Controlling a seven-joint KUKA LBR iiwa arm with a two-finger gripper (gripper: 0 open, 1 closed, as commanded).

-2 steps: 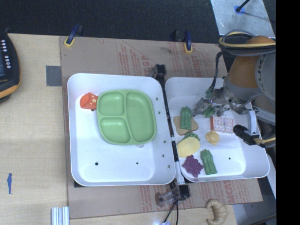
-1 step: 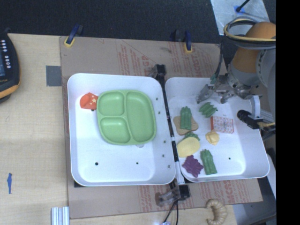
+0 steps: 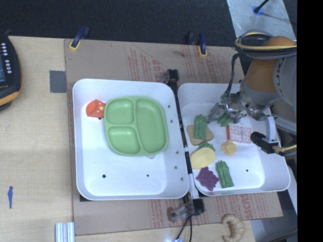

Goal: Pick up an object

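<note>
A single fixed camera looks down at a slant from above the bench (image 3: pixel 35 150), taking in both white bins (image 3: pixel 83 150) side by side at middle distance. The arm (image 3: pixel 265 72) enters from the frame's right.

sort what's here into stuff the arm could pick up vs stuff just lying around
For the job, in the right bin: hand, green pieces, yellow piece, purple piece, red-and-white packet.

Lying about: green divided plate and red item in the left bin, blue clamps, black device.

The hand (image 3: pixel 225 112) hovers over the right bin (image 3: pixel 262 178), near a green toy (image 3: pixel 200 126).
</note>
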